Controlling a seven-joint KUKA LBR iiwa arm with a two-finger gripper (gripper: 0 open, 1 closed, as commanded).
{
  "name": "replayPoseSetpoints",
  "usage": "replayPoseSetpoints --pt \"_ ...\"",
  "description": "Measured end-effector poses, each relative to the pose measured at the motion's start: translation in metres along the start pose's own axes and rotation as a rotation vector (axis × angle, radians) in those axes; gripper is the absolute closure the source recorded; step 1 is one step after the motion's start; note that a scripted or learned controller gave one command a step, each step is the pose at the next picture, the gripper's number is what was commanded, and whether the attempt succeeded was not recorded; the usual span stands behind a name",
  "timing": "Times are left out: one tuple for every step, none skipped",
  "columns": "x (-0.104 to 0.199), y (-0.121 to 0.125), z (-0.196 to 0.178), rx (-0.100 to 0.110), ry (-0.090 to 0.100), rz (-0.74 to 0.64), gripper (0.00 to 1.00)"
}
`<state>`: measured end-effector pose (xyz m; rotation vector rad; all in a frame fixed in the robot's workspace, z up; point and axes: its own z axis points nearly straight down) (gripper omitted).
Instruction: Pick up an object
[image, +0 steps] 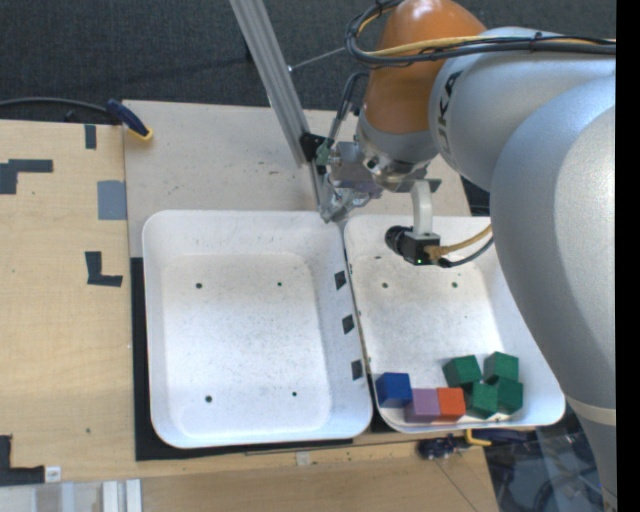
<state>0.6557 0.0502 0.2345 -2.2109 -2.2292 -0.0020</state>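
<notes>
Several small blocks lie bunched in the near corner of the right bin (420, 300): a blue cube (394, 388), a purple block (426, 404), an orange block (451, 402) and several green blocks (487, 384). My gripper (378, 215) hangs below the orange band at the far end of the right bin, close to the divide between the two bins. It is open, one finger (333, 203) over the bins' shared rim and the other finger (423, 212) further right, with nothing between them. The blocks are well nearer to the camera than the gripper.
The left bin (240, 330) sits beside the right one, their rims touching. A slanted metal rod (275, 75) rises behind the bins. The big grey arm (560, 200) covers the right side. A blue and yellow object (130, 117) lies on the bench at far left.
</notes>
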Motion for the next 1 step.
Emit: replayPoseSetpoints --pt "0.0483 0.01 -0.0033 0.0 0.0 0.002 1.0"
